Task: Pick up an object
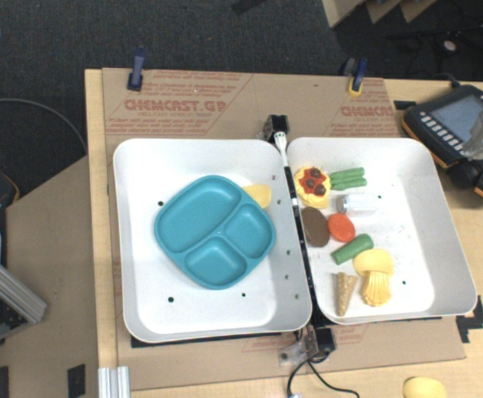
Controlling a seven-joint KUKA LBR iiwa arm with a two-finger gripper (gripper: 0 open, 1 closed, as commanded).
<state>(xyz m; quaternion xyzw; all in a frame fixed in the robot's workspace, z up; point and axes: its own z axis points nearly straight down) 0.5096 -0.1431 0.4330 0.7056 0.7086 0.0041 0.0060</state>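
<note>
The right bin (423, 181) holds several toy foods clustered at its left side: a small pizza slice (312, 184), green beans (346, 178), a white piece (357, 201), a brown oval (314, 226), a red tomato (341, 227), a green pickle (352, 249), a yellow mushroom-like piece (374, 263), a ridged yellow chip (377, 288) and an ice cream cone (344, 293). The left bin (142, 288) bears a blue divided plate (215, 231), with a yellow piece (258, 195) at the plate's upper right edge.
Both bins rest on a cardboard sheet (183, 98) held by two blue clamps (136, 70). A black handheld controller (456, 127) lies at the right, beyond the right bin. A yellow object (423, 387) sits at the bench's bottom right.
</note>
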